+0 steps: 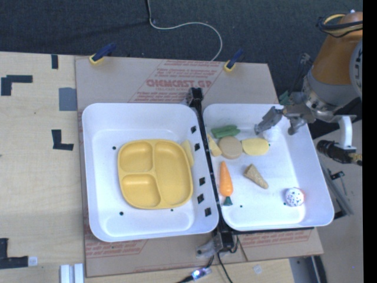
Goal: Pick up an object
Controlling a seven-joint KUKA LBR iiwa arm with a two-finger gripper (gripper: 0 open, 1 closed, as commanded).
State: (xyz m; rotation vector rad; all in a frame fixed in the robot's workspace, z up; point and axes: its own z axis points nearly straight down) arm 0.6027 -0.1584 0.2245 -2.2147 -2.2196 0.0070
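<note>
The right bin [306,175] holds a green pod [224,131], a tan round biscuit [230,147], a yellow lemon-like piece [255,147], an orange carrot [225,180], a tan cone [256,176] and a white dotted ball [294,197]. My gripper [280,122] hangs over the bin's upper right part, open, with nothing between its fingers. It sits just up and right of the yellow piece.
The left bin [100,158] carries a yellow divided plate [155,173]. Both bins rest on a cardboard sheet [177,81] held by blue and yellow clamps [102,53]. A white cable [182,25] runs across the dark floor behind.
</note>
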